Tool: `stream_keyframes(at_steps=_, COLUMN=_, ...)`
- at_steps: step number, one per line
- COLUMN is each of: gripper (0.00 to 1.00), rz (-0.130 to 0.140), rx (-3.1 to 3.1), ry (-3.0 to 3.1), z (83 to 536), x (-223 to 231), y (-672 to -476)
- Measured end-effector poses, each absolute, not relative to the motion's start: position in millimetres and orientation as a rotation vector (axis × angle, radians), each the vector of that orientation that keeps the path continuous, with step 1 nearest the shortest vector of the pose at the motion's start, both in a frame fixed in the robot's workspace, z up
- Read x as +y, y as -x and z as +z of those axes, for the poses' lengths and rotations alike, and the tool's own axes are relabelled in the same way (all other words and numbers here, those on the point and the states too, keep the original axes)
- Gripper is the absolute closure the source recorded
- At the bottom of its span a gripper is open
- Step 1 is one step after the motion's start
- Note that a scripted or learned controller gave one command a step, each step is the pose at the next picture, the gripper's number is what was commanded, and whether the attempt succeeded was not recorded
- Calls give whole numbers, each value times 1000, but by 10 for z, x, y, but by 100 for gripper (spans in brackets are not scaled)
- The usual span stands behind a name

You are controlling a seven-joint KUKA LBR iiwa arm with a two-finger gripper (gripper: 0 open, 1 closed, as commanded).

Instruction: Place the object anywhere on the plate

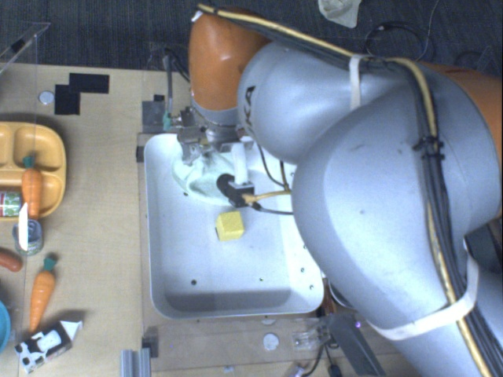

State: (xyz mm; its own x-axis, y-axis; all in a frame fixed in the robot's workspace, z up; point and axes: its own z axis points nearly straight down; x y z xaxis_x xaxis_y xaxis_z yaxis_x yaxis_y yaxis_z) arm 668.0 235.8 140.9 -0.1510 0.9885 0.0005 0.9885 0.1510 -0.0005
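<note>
A small yellow block [230, 225] lies on the floor of the white bin [189, 289], near its middle. A clear, faintly green plate [191, 181] rests in the bin's far left corner. My gripper [203, 152] hangs over the far part of that plate, under the orange wrist band, and its tip is hard to make out against the plate. A black part with a cable [229, 187] sticks out beside it, just above the block. The block sits apart from the plate, a little toward the front right of it.
The large grey arm covers the bin's right side and everything further right. On the bench at left stand a yellow divided tray [49, 144] with a carrot [31, 191], a second carrot [41, 289], a can [9, 203] and a cow-patterned carton [45, 342].
</note>
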Motion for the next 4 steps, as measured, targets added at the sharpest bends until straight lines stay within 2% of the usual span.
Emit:
stream_keyframes(at_steps=1, gripper=100, rz=-9, rx=-2704, ry=1607, z=2324, x=1975, y=-6386)
stream_keyframes(at_steps=2, gripper=100, rz=-8, rx=-2898, ry=1222, z=1584, x=2262, y=-6689)
stream_keyframes(at_steps=3, gripper=100, rz=-9, rx=-2663, ry=1674, z=2115, x=2222, y=-6482)
stream_keyframes(at_steps=4, gripper=100, rz=-10, rx=-2591, ry=1786, z=2225, x=1969, y=-6694)
